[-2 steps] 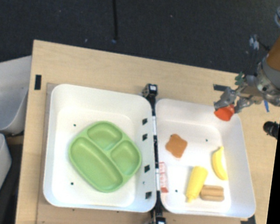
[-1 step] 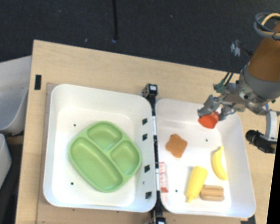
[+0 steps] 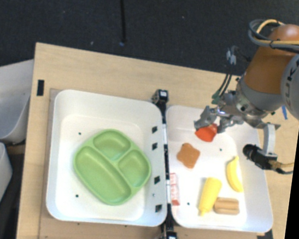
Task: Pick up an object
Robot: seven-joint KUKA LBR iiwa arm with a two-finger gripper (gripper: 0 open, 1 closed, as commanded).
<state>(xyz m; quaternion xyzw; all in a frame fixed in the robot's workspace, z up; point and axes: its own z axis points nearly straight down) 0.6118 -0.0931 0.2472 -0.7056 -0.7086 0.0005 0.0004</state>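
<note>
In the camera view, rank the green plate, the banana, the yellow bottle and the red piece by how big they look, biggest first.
1. Green divided plate, by far the largest.
2. Yellow bottle and banana: they look about alike, so I won't rank them.
3. Red piece, smallest, though the pincer covers part of it.

Two white bins sit side by side. One green tray, with three compartments, lies in the left bin. The right bin holds five small items: one red piece, one brown piece, one banana, one yellow piece, and what may be one sausage.
</note>
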